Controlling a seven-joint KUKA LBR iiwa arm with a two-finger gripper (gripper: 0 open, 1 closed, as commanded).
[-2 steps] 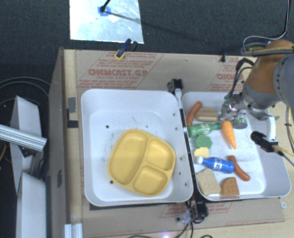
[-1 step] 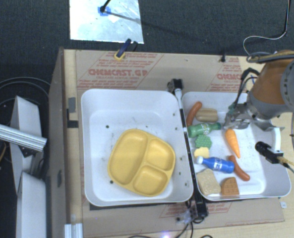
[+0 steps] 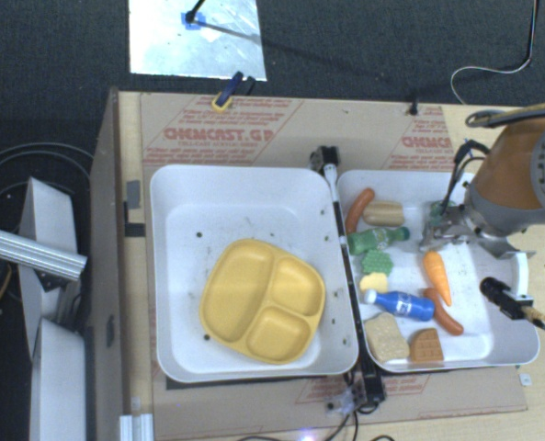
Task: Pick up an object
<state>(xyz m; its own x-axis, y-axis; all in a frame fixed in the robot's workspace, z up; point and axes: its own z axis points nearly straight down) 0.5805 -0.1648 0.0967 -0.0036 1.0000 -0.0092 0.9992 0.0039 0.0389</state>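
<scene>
Floor (image 3: pixel 51 53) is dark carpet, kinda speckled grey-black. Worktop (image 3: pixel 254 122) looks like brown board with red "CHEMCAST GP" lettering printed across it, some of it upside down. Behind it, flat on the carpet, there's a shiny silver sheet (image 3: pixel 194 26) with a bit of blue tape (image 3: pixel 192 20) and a thin black rod running off it. Little yellow and blue clip (image 3: pixel 228 92) sits at the worktop's far edge. Left side has black cables (image 3: pixel 5 168) looped on the floor, plus a white box (image 3: pixel 47 219) and a ribbed metal bar (image 3: pixel 33 254). A thin cable (image 3: pixel 529 35) dangles top right. Lighting is even, no hard shadows.
</scene>
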